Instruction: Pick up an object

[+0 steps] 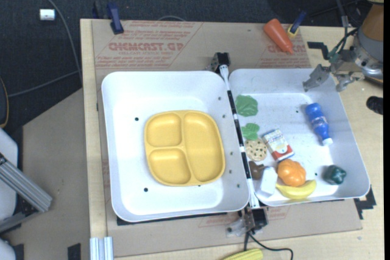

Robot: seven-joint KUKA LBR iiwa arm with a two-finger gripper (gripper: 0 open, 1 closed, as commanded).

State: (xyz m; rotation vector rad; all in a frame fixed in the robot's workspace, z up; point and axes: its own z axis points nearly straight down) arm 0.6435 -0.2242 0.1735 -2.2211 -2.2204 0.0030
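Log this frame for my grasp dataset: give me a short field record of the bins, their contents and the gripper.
left bin: holds a yellow divided plate
right bin: holds toy food
right bin, middle: blue bottle
right bin, left side: two green leaves, cookie, small carton
right bin, near edge: orange touching banana, dark green pepper
gripper: above the right bin's far right corner, holding nothing visible
bench beyond bins: orange carrot-like toy
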